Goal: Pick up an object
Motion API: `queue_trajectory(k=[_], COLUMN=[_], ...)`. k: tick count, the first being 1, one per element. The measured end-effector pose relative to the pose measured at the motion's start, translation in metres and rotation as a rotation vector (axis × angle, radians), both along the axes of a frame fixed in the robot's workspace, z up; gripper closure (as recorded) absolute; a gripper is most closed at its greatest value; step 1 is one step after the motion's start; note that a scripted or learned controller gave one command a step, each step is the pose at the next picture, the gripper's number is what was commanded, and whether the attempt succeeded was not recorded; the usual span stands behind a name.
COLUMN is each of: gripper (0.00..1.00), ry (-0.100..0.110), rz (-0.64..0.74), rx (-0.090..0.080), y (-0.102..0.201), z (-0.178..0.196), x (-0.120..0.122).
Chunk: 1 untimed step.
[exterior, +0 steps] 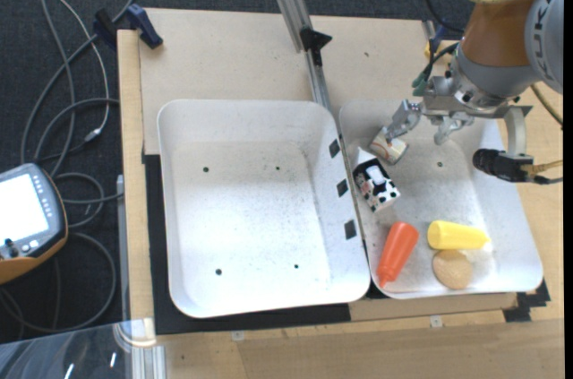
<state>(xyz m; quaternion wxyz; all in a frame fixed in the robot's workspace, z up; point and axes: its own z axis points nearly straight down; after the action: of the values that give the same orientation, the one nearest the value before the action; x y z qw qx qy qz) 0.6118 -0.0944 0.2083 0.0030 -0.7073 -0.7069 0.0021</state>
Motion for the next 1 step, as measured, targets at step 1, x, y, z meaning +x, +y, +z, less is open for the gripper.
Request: queue_trajectory(k=[1], gripper=[0.00], ry=[0.001], rz=[0.000], rx=[0.000], y=[-0.0089], z=[-0.0577], x=[0.0003])
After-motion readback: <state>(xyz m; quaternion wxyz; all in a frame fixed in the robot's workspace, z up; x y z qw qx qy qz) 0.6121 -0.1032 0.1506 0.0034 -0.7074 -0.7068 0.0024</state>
